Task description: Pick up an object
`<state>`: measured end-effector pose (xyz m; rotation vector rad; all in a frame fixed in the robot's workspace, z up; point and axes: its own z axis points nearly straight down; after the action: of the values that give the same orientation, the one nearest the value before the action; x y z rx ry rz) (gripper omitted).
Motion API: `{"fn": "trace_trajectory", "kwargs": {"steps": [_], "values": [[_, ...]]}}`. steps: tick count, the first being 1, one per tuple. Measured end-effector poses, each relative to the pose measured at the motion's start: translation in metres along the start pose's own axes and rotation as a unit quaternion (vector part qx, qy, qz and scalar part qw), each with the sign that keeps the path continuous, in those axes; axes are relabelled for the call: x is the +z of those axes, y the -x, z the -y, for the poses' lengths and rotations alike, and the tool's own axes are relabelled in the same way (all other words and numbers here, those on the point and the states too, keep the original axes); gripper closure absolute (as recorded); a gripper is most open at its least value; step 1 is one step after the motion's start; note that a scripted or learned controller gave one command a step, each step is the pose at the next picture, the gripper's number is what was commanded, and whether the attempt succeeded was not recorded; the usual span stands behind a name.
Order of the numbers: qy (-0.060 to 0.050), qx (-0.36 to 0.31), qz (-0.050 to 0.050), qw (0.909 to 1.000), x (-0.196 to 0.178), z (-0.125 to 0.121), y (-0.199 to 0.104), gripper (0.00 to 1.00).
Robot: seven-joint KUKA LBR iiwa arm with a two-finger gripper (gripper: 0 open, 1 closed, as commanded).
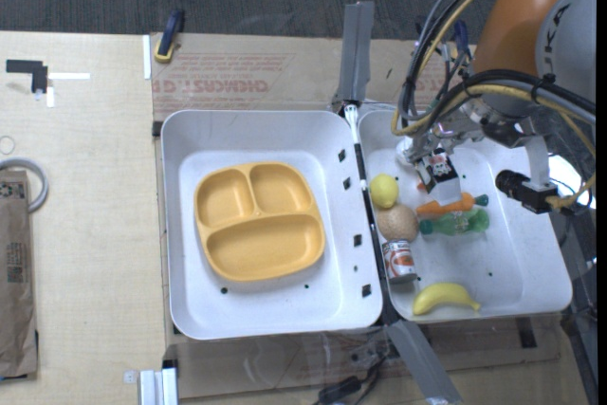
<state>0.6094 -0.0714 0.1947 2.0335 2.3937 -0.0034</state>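
Note:
The right bin (531, 285) holds a yellow lemon (383, 191), a brown kiwi-like ball (398, 223), a small can with a red label (400, 260), a banana (446, 298), an orange carrot (446, 205) and a green bottle (457, 223). My gripper (436, 168) hangs over the back of this bin, just above the carrot and to the right of the lemon. Nothing shows between its fingers. Cables and the wrist hide the bin's far right part.
The left bin (180, 204) bears a yellow three-part plate (259, 220). A metal divider (357, 62) runs between the bins. A brown bag (16, 280) lies at the far left of the bench, and a blue-and-yellow tool (171, 35) lies at the back.

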Motion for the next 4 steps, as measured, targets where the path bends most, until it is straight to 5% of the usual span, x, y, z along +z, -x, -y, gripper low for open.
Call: {"fn": "trace_trajectory", "kwargs": {"steps": [1, 2, 3, 4], "values": [[0.0, -0.051, 0.0, 0.9987, -0.031, -0.026, -0.051, 1.0], [0.0, -0.132, 0.0, 0.9913, -0.01, -0.049, -0.063, 1.0], [0.0, -0.138, 0.0, 0.9904, -0.05, -0.07, -0.121, 1.0], [0.0, -0.15, 0.0, 0.9886, 0.004, -0.074, -0.148, 1.0]]}}
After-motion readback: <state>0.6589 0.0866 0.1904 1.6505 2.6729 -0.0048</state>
